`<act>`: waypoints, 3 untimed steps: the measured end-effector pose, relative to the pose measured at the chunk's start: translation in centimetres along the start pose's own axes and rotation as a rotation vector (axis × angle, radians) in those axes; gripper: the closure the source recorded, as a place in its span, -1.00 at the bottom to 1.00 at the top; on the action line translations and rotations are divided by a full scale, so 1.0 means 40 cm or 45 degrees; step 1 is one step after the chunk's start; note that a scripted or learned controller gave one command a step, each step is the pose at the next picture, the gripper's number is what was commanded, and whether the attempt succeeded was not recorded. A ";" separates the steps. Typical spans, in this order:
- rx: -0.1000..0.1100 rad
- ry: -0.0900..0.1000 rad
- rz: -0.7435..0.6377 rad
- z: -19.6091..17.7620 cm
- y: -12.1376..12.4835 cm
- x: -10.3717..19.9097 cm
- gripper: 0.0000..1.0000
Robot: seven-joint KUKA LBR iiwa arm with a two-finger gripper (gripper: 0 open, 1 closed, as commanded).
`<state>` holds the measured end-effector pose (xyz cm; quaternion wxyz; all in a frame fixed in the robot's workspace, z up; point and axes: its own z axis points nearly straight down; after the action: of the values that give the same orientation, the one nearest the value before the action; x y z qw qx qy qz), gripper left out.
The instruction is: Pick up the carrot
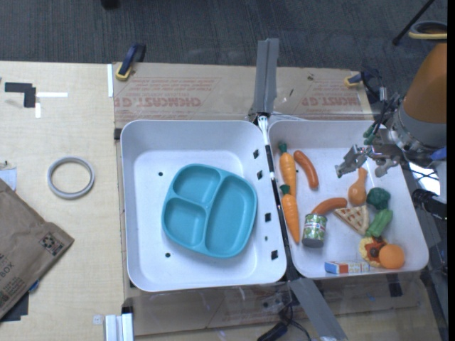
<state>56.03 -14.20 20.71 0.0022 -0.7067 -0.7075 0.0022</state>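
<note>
A grey robot arm with an orange band enters from the right edge of the frame. Its two-finger metal tool [366,160] hovers over the upper right of the right shallow white bin [419,222], fingers spread and holding nothing.

Two long orange plastic carrots lie end to end along that bin's left wall: the upper carrot [286,170] and the lower carrot [291,217], both pressed close to the rim, with little room on their left side. Just right of the upper one lies an orange-red sausage [307,168]. A small green tin can [313,229] stands beside the lower one.

Bare white floor lies between carrots and tool. The left bin [135,190] holds a blue divided plastic tray [210,209]. A tape ring [71,176] rests on the wooden surface [57,119] at left.
</note>
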 end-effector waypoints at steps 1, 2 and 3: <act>-0.003 0.000 0.294 0.295 -0.032 0.108 -1.00; -0.001 -0.003 0.478 0.046 0.126 0.197 -1.00; 0.000 0.001 0.233 0.297 -0.045 0.087 -1.00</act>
<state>54.17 -10.73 8.82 0.0022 -0.7684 -0.6400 0.0020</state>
